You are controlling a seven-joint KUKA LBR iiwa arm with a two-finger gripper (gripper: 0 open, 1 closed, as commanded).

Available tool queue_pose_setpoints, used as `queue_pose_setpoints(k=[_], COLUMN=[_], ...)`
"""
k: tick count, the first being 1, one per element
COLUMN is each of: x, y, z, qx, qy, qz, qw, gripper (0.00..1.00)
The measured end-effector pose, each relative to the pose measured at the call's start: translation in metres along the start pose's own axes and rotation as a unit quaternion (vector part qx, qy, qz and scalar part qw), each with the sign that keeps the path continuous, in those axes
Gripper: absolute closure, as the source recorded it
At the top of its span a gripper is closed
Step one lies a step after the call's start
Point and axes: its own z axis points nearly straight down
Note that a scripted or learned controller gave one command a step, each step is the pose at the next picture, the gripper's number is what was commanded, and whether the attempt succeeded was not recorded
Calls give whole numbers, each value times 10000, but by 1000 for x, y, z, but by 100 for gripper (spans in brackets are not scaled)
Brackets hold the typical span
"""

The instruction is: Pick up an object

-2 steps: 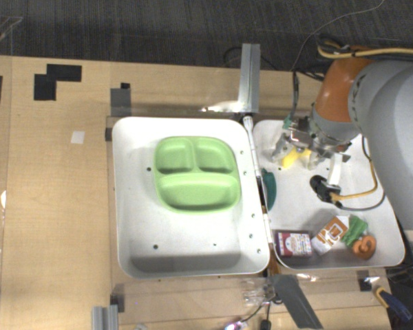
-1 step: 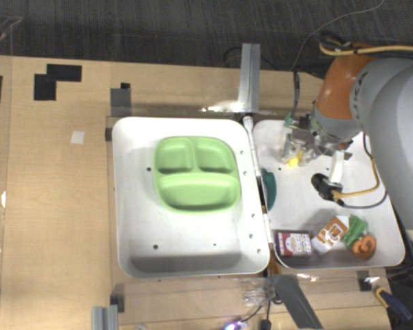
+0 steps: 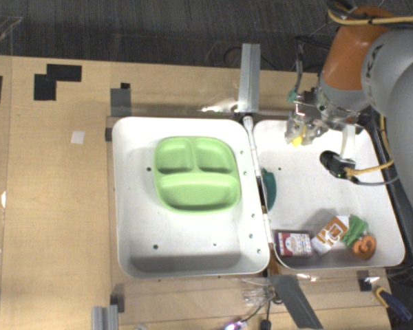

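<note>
**Apparently lifting clear with a small yellow catch**

Nearest the camera, along the front wall of the right bin (image 3: 392, 253), a dark maroon packet (image 3: 293, 243), an orange-and-white carton (image 3: 332, 234) and a green-and-orange toy (image 3: 361, 239) are lying huddled together, none of them being touched. At the divider a dark green piece (image 3: 268, 188) is resting against the wall. In the left bin (image 3: 124, 184) a light green divided tray (image 3: 195, 172) is sitting flat.

Farther back, the gripper (image 3: 301, 130) is hanging over the right bin's far part, and a small yellow object (image 3: 297, 140) is showing at its fingertips; the jaws are seemingly pinching it, though its exact shape is too small to tell. It looks light, bright and no wider than the fingers.

Judgement: the grasp is made and the lift is in hand. Next move is calling for a steady rise, since so slight a hold could be slipping
</note>
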Motion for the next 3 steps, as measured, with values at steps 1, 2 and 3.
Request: queue_pose_setpoints(k=[1,2,3], x=[-22,-22,-77], y=[19,20,31], z=[90,90,96], qx=[31,9,61], qy=[-3,-2,27], qz=[-305,-310,-524], qw=[9995,9995,9986], gripper=[100,0,0])
